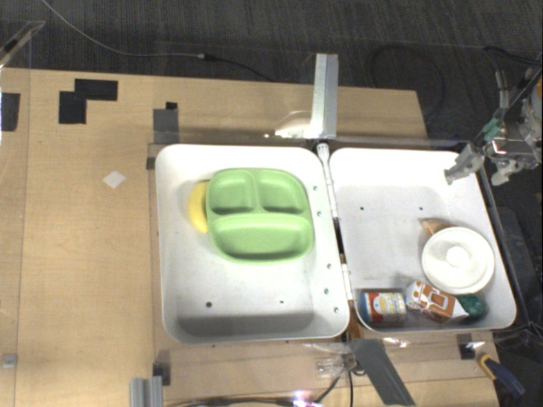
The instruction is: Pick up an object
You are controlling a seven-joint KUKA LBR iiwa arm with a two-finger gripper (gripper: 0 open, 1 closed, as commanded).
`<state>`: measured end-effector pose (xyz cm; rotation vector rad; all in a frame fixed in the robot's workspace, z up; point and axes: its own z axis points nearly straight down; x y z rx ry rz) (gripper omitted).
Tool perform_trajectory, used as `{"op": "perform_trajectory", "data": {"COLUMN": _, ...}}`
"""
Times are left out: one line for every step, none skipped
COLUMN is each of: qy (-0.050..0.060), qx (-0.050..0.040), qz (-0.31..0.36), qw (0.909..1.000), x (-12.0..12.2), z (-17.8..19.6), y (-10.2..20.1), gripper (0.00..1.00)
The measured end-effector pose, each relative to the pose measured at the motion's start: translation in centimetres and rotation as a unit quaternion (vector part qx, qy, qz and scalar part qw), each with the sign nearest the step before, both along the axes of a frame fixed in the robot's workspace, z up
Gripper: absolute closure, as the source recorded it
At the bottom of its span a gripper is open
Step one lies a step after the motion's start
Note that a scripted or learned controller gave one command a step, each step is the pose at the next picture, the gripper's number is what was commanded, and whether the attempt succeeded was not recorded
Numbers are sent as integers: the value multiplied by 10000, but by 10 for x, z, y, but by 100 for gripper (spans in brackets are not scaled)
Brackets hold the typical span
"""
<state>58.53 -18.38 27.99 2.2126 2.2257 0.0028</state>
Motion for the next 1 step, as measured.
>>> {"op": "perform_trajectory", "data": {"qy": 5, "qx": 1, "qz": -340, "qw": 9994, "x": 32, "z": -111, "y": -16, "gripper": 0}}
